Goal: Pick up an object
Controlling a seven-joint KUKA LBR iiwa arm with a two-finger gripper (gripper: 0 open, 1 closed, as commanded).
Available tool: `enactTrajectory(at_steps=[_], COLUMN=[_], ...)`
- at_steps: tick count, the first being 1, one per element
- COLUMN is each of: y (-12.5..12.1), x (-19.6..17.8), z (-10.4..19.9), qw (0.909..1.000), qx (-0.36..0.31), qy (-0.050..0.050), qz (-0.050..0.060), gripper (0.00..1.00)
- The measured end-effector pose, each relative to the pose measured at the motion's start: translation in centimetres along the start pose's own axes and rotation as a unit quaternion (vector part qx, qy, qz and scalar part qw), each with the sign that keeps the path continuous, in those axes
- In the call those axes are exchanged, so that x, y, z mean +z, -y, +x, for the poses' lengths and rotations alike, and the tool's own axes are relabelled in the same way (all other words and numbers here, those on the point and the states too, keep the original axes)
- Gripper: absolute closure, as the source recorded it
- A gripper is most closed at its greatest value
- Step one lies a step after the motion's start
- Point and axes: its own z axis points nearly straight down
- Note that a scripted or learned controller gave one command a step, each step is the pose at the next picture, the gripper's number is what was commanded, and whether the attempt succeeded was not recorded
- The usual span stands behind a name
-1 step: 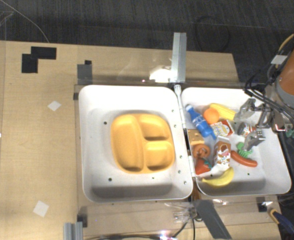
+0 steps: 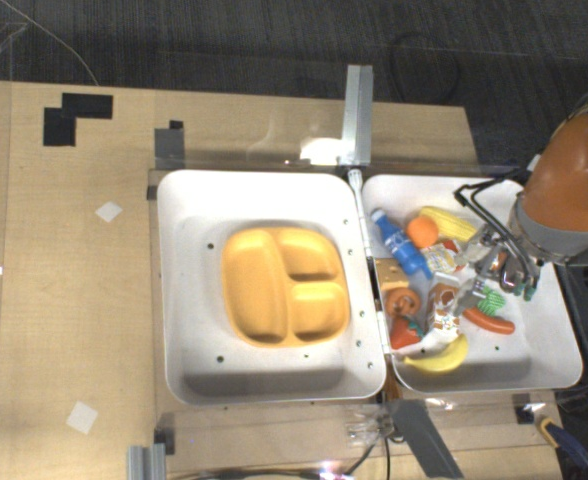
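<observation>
The right bin [image 2: 557, 356] holds a pile of toy food. In it are a blue bottle [image 2: 398, 242], an orange ball [image 2: 423, 231], a yellow corn cob [image 2: 450, 222], a banana [image 2: 440, 357], a red sausage [image 2: 490, 321], a green piece [image 2: 488, 297] and a red-and-brown piece [image 2: 403, 318]. My gripper [image 2: 471, 290] hangs low over the middle of this pile, between the corn cob and the banana and just left of the green piece. Its tips blend into the clutter. The orange-banded wrist [image 2: 572, 173] stands over the bin's right side.
The left bin [image 2: 189, 268] holds a yellow divided plate [image 2: 282, 283]. A metal post [image 2: 358, 113] rises behind the ridge between the bins. The wooden bench [image 2: 64, 298] stretches to the left.
</observation>
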Motion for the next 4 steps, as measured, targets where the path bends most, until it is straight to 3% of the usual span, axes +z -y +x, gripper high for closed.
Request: enactTrajectory(at_steps=[1,2,3,4], y=[-2.1,-1.9,-2.8,-4.8], x=[2.1,2.6,2.9,3.6], z=[-2.5,-6.8,-10.2,-10.5], qw=[0.9997,0.9989,0.9997,0.9804], qx=[0.014,0.044,0.024,0.197], qy=[0.018,0.018,-0.006,0.005], qz=[-0.004,-0.006,0.0,0.002], gripper=[0.0,0.0,0.0,0.0])
